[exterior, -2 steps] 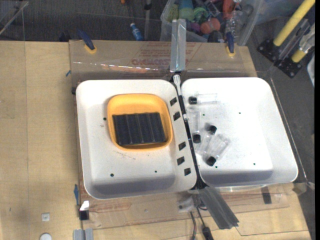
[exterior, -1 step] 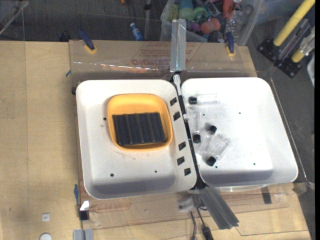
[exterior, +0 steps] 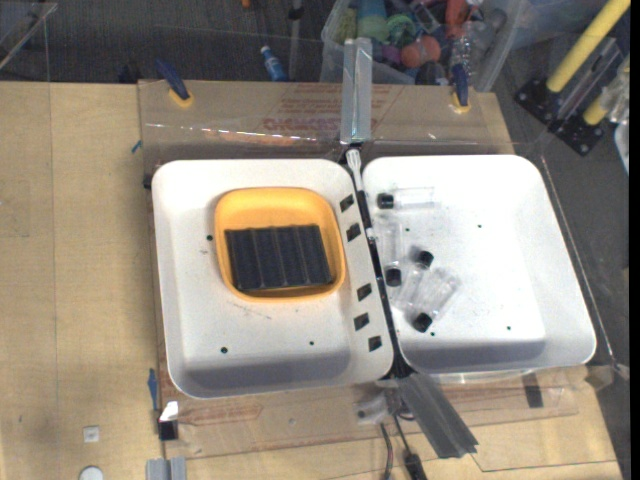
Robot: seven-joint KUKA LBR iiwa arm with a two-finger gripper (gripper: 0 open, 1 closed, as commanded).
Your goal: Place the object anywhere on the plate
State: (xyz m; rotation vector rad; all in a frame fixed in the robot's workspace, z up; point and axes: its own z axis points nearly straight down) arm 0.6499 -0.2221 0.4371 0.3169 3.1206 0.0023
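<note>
Bench with two shallow white bins, seen from above at a slant. The left white plastic bin (exterior: 185,268) holds a rounded-square orange-yellow plate (exterior: 275,200), which sits slightly toward the bin's far side. A flat, dark rectangular ribbed block (exterior: 278,256) lies on the plate. It rests wholly within the rim, toward the plate's near half, with its ridges running away from the viewer.

The right white plastic bin (exterior: 520,268) holds a loose cluster of small clear vials with black caps (exterior: 425,288). They are gathered at its left side, close to the seam where the two bins meet. One vial lies apart from the rest, toward the far-left corner.

Progress: if the dark block is the object meant, the placement looks complete, since it lies flat on the plate, well inside the rim, with nothing touching it. If one of the vials is meant instead, nothing is yet done, and a vial would have to be lifted across the seam to the plate. The task sentence does not settle which.

Arm: its pose and the state of its jaws cannot be told from this moment. Nothing is reaching over either bin.

Beyond the bins, a clear tub of coloured toys (exterior: 420,13) stands off the wooden bench (exterior: 70,268).
</note>
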